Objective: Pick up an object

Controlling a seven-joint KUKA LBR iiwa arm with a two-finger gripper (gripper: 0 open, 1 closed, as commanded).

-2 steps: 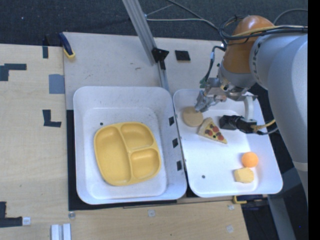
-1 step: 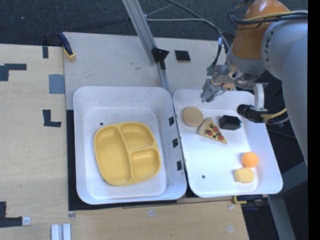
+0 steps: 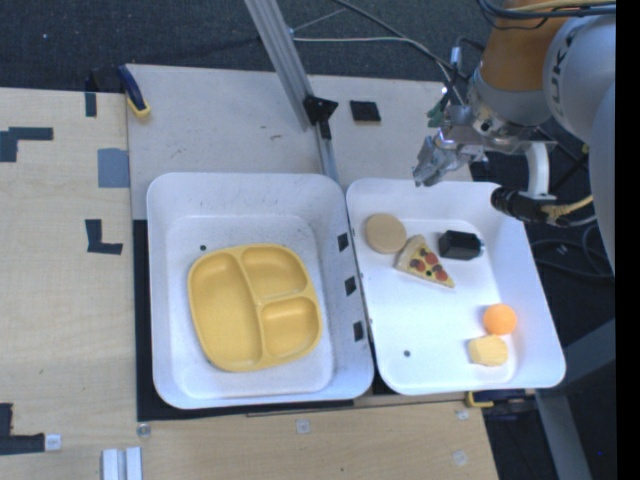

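Divided tray (image 3: 255, 306) in left bin (image 3: 170, 208); cookie (image 3: 385, 233), pizza slice (image 3: 425, 262), block (image 3: 461, 244), ball (image 3: 499, 319), cube (image 3: 488, 351) in right bin (image 3: 440, 368)

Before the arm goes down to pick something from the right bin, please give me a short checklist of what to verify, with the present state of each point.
1. Objects are in the right white bin: ok. It holds a round tan cookie, a toy pizza slice, a small black block, an orange ball and a pale yellow chunk.
2. Gripper is above that bin: not ok, it hangs at the far rim.
3. Gripper carries nothing: ok.
4. Fingers ready: cannot tell.
5. Target stands apart: ok for the ball; cookie and pizza slice almost touch.
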